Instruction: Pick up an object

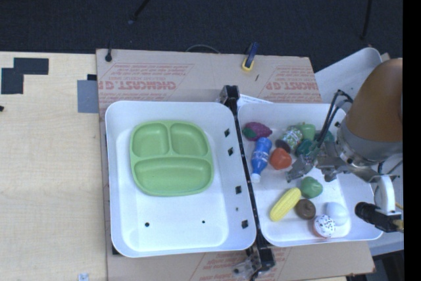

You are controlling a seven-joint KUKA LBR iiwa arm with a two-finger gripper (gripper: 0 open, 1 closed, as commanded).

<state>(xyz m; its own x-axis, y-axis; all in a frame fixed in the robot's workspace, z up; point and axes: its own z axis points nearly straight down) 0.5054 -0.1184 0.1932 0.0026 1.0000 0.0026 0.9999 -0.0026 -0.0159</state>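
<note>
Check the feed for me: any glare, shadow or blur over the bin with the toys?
Camera view: light is even, no strong glare on the right bin; the whole image is soft; the gripper is dark and blurred against the toys, so its outline is hard to read.

2 white bins sit side by side. The left bin [125, 207] holds 1 green divided plate [172, 158] with 3 compartments. The right bin [358, 210], just right of that plate's bin, holds about 9 small items: 1 blue bottle [260, 156], 1 purple piece [257, 131], 1 red piece [280, 158], 1 yellow corn [285, 204], 1 brown ball [305, 208], 2 whitish balls [329, 219], and 2 or more green pieces [311, 188].
</note>
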